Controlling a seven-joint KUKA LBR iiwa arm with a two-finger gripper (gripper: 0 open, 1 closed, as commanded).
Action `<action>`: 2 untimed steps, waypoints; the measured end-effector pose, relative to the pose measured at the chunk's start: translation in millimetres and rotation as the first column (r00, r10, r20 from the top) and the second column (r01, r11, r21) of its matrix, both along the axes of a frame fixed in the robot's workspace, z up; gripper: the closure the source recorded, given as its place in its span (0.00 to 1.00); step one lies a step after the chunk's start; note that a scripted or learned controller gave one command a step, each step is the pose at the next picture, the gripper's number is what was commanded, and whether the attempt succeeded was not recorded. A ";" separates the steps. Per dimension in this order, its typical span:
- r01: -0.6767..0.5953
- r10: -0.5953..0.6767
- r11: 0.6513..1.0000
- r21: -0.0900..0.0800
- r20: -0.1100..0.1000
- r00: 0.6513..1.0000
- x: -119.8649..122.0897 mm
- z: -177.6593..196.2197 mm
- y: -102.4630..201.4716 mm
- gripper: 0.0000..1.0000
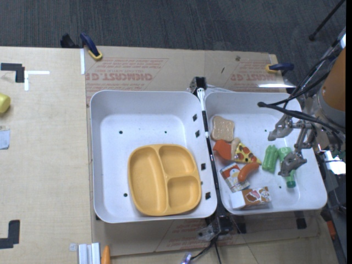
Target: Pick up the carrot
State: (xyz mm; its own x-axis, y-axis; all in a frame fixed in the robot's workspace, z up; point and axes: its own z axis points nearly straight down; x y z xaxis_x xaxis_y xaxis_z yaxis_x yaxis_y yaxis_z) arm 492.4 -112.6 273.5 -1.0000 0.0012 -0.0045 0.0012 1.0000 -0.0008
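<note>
The carrot [223,149], a stubby orange piece, lies in the right bin [308,199] near its left wall, below a bread slice [223,128] and touching a pizza slice [245,154]. My gripper [287,146] hangs over the right half of that bin, well to the right of the carrot. Its fingers [281,128] are spread apart and hold nothing. Green toy pieces [270,158] lie just under and beside it.
An orange-red sausage-shaped piece [248,171] and two small printed boxes [256,197] lie below the pizza slice. A green bottle [290,179] sits near the gripper's lower finger. The left bin [110,125] holds a yellow divided plate [164,179].
</note>
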 end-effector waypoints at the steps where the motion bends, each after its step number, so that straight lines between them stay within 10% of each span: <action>1: 0.146 -0.146 0.989 0.001 0.000 0.989 -12.2 -81.5 59.4 0.00; 2: 0.244 -0.244 0.970 0.002 0.000 0.970 20.3 -81.7 203.0 0.00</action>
